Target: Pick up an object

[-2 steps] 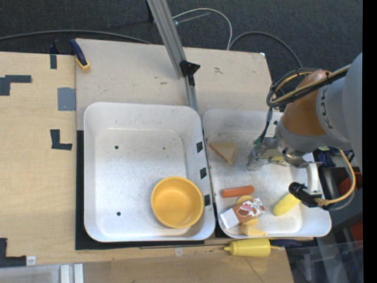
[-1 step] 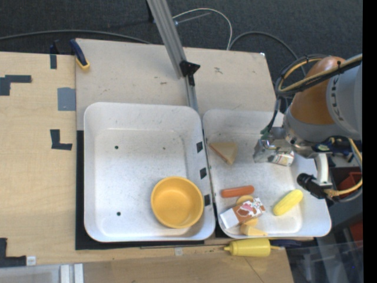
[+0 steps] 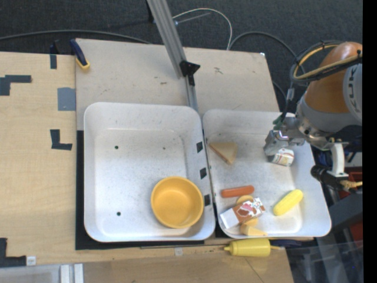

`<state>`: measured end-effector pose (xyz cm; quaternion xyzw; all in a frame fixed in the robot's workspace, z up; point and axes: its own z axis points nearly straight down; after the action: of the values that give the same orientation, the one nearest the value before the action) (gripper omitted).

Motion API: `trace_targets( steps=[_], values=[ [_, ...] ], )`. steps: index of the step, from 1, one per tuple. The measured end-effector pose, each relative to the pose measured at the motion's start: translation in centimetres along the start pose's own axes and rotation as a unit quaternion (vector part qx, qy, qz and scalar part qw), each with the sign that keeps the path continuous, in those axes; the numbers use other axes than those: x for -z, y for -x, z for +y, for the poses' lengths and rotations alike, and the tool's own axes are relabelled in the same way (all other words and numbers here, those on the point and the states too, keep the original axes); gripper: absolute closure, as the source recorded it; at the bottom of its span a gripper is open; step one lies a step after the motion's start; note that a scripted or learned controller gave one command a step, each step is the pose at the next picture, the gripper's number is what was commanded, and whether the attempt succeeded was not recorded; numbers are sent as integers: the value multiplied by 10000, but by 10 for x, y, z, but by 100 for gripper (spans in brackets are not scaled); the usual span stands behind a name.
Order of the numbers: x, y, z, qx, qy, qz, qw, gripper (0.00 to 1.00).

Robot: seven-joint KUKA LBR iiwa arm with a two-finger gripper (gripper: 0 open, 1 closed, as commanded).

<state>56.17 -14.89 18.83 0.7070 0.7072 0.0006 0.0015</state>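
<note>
We look down on 2 white bins. The gripper [image 3: 278,148] sits low in the right bin [image 3: 247,125], against a small pale object [image 3: 284,157] near the far right wall. We judge this the grasping step: next comes a firm closure, then a straight lift. We cannot tell how wide the pincer stands or whether it has hold of anything; the wrist covers it. That object is too small to name. Elsewhere lie a sandwich wedge [image 3: 223,151], hot dog [image 3: 237,191], and yellow banana-like toy [image 3: 288,202]. The left bin [image 3: 141,122] holds a yellow bowl [image 3: 176,201].
</note>
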Motion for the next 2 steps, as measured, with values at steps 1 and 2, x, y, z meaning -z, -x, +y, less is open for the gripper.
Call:
trace_targets(
  steps=[1,2],
  values=[
    [17,0,0,5,-13,5,10000,100],
    [12,-51,19,33,-20,13,10000,100]
  ],
)
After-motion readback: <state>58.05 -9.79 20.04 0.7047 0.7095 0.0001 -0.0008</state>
